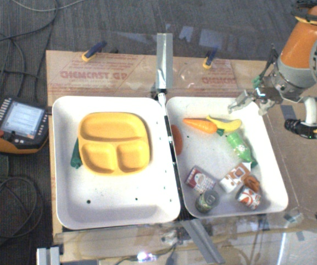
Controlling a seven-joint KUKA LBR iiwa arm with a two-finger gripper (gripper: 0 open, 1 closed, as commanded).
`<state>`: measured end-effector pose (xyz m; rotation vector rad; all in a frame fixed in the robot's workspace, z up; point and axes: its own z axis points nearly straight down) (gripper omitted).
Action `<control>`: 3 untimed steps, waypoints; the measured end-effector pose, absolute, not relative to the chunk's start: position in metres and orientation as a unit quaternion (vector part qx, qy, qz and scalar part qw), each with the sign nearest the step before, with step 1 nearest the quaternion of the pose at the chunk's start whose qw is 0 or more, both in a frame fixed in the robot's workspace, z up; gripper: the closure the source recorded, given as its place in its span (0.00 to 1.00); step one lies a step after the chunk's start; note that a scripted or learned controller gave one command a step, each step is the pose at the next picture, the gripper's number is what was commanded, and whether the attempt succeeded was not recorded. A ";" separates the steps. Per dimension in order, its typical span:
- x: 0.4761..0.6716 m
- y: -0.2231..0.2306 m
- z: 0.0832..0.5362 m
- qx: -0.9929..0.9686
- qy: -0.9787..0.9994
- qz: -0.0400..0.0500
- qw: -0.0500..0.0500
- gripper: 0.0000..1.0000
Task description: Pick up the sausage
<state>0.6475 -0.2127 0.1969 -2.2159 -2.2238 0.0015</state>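
Two shallow white bins side by side on a bench, seen from above at a slant. Sausage point(177, 139) — reddish-brown, lying lengthwise against the left wall of the right bin point(274, 153), just beside the divider between the bins. Gripper point(246, 100) above the right bin's far right corner, carried on the grey arm with orange band point(300, 44) entering from the right; fingers point(236, 105) spread apart, nothing between them. Sausage well apart from the gripper: across the bin's width to the left and somewhat nearer the camera. Between the two, a carrot point(200, 125) with its tip toward the sausage, touching a banana point(225, 123); a green bottle point(239, 146) just below the banana. Near the right bin's front edge — a small carton point(199, 179), a dark can point(206, 201), and two further packages point(236, 179) point(250, 195). In the left bin point(62, 164), a yellow compartment tray point(114, 142) with a green item point(75, 154) at its left edge. Handheld pendant point(16, 125) on the floor left of the bench.
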 end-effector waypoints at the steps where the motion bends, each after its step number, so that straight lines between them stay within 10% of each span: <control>1: 0.569 -0.126 0.137 -0.800 -0.600 0.002 0.002 0.00; 2: 0.601 -0.102 0.090 -0.643 -0.766 0.000 -0.006 0.00; 3: 0.583 -0.103 0.090 -0.647 -0.762 -0.003 -0.008 0.00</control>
